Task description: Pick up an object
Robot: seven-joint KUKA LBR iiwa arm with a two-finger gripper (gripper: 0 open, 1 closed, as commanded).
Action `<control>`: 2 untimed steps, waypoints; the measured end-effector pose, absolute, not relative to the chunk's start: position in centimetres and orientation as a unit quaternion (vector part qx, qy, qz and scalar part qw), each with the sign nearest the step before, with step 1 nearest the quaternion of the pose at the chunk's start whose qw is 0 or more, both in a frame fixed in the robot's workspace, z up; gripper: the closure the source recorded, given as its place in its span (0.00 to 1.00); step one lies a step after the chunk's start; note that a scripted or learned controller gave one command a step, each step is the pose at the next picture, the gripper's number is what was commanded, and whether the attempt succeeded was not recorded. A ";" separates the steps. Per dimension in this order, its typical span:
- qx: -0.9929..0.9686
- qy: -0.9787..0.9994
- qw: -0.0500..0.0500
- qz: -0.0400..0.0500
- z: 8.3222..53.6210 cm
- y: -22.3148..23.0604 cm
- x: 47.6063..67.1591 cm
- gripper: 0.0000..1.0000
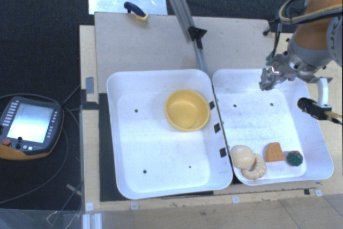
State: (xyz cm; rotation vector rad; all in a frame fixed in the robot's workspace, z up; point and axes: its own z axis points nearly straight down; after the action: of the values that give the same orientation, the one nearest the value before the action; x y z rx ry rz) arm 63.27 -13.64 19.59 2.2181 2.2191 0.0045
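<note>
Now the gripper hangs over the far edge of the right bin, and I cannot tell how it is set or if it has something. Near this bin's front wall lie a cream bread roll, a croissant, an orange block and a dark green object. A yellow bowl sits in the left bin.

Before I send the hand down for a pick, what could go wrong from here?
1. The hand sits at the far edge of the right bin, while the items lie at its near edge, so a straight descent would likely close on nothing.
2. The cream round piece and the ring-shaped piece touch; a grasp may catch both or nudge one away.
3. The orange block and the dark green item lie close to the bin's near wall, which could block a finger.
</note>
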 end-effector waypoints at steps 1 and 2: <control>0.707 0.707 0.002 0.002 24.7 -13.6 62.4 1.00; 0.707 0.707 0.001 0.001 27.0 -13.6 62.4 1.00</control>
State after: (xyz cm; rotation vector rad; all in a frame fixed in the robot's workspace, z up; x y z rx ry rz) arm 62.42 -13.64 27.04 2.2190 2.2208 0.0029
